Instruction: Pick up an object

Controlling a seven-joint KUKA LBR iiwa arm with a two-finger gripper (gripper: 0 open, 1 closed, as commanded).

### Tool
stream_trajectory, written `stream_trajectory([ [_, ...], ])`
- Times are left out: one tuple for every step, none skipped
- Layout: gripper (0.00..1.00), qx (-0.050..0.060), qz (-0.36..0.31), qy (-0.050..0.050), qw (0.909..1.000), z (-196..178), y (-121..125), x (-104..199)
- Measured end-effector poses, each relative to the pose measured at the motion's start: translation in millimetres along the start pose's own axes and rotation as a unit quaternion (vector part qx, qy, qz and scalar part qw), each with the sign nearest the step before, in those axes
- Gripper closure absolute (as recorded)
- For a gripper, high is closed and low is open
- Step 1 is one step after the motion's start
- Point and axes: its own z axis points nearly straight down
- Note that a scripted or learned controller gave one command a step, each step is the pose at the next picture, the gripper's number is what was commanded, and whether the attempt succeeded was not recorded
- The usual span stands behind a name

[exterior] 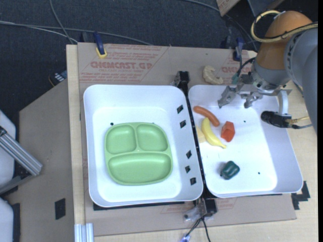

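1. Bench [126, 64] w/ cardboard top, two white bins; dark floor behind.
2. Left bin [96, 135]: green tray [138, 153].
3. Right bin [272, 155]: sausage [207, 115], banana [212, 135], red piece [228, 131], green pepper [229, 170].
4. Gripper [237, 99] over right bin's far edge, fingers spread open, nothing between them.
5. Sausage nearest, just left & nearer the camera; red piece & banana beyond it; pepper well apart.
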Motion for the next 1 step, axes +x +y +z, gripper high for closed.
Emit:
stream_trajectory([
  [1.0, -0.003, 0.0, 0.0, 1.0, -14.8, 1.7, -0.3],
])
